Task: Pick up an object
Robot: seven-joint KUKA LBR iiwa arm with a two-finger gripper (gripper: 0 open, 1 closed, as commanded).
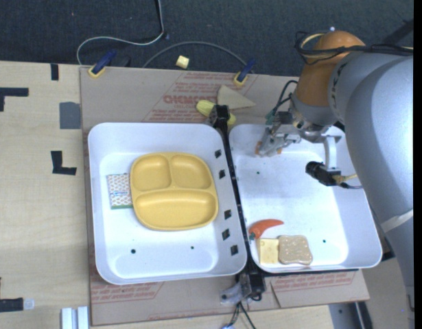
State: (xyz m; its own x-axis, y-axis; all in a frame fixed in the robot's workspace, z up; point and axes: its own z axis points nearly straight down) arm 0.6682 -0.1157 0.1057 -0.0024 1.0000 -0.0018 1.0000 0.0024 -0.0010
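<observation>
Brown cardboard (190, 94) covers the pale wooden bench (32, 204), and two shallow white bins sit on it side by side, joined along their inner edges by a row of black clips (228, 214). In the left bin (104, 252) lies a yellow divided plate (173, 190) with three compartments, taking up most of the floor; touching its left edge is a small patterned sponge-like block (119, 190). The right bin (348, 218) holds three things gathered at its near left corner: a curved orange chili-shaped piece (265, 225), just below it a yellow square (267, 252), and a tan cracker-like slab (294, 249) overlapping that square's right side. The rest of that bin's floor is bare white. The grey arm with its orange band (327, 67) comes in from the right, and the gripper (269, 146) hangs low over the far left part of the right bin, well apart from the three items. Whether its claw is apart or together cannot be told; nothing shows between its tips. A yellow clamp (209, 107) sits at the bins' far junction.
</observation>
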